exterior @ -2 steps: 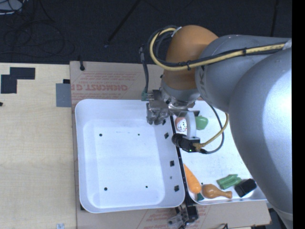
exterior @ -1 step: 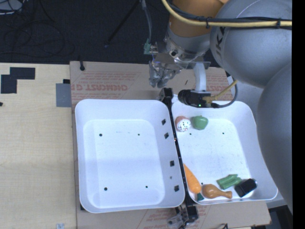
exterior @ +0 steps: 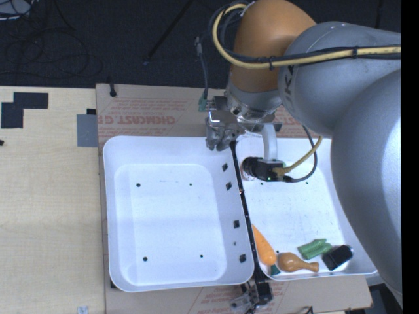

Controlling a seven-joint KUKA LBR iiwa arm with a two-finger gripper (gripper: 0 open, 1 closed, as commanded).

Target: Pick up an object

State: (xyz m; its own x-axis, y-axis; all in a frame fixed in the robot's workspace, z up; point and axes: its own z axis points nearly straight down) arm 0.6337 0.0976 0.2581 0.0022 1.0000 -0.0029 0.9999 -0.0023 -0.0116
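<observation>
At the far rim between the two bins, my gripper hangs high, its grip state unreadable from here. I judge this the approach: the carrot, chicken leg, green piece and black block crowd the right bin's near corner, calling for a long reach down.

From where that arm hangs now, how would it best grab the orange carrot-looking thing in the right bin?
Probably from above, pinching the orange carrot across its thicker middle. It lies flat and slanted against the right bin's inner wall, so the fingers should close across its narrow width; the tan gourd-shaped toy crowds its lower tip.
</observation>
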